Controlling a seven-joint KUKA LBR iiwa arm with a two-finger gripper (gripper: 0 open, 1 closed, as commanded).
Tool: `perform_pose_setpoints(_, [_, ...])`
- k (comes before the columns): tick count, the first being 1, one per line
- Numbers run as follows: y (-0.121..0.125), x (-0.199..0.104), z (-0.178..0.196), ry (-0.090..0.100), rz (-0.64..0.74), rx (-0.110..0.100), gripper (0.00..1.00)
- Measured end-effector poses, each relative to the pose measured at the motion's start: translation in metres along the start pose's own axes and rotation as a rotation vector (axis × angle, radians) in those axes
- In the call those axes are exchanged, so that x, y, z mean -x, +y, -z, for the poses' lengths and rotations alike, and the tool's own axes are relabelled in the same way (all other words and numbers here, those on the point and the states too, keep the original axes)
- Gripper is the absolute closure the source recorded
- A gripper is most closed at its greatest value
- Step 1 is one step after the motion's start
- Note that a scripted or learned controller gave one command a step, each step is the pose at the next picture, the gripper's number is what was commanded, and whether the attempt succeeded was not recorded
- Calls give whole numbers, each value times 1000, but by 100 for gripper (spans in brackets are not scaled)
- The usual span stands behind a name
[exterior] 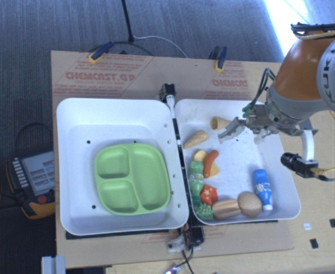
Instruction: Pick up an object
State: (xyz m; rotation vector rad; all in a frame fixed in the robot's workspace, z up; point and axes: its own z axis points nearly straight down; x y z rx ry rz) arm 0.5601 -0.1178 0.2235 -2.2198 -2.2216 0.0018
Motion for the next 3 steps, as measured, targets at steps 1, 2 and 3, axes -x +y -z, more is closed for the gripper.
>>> perform_pose_setpoints(1, [13,-20,-129,0,11,2,0])
perform_pose_setpoints(2, [13,-19,-120,-1,10,0,100])
perform_pose_setpoints(3, [-42,-46,-8,-1,-136,2,100])
